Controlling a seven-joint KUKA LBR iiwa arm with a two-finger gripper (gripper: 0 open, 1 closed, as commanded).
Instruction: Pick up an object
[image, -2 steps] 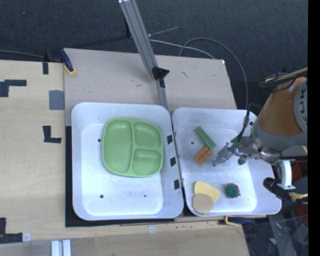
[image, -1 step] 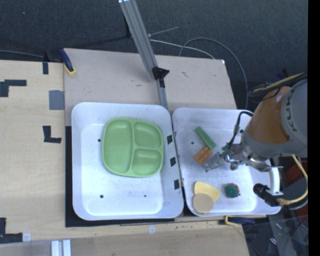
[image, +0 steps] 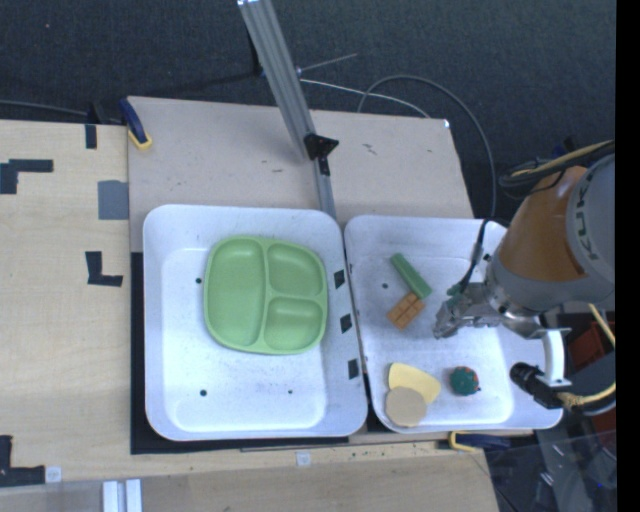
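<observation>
Your claw (image: 447, 322) hangs low in the right bin (image: 440, 232), just right of the orange waffle block (image: 405, 310); you cannot tell its opening. The green stick (image: 410, 275) lies just above that block.

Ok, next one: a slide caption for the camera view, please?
Grey KUKA arm's two-finger gripper hovers in the right white bin near a green block and orange waffle piece; green divided plate in left bin.
</observation>
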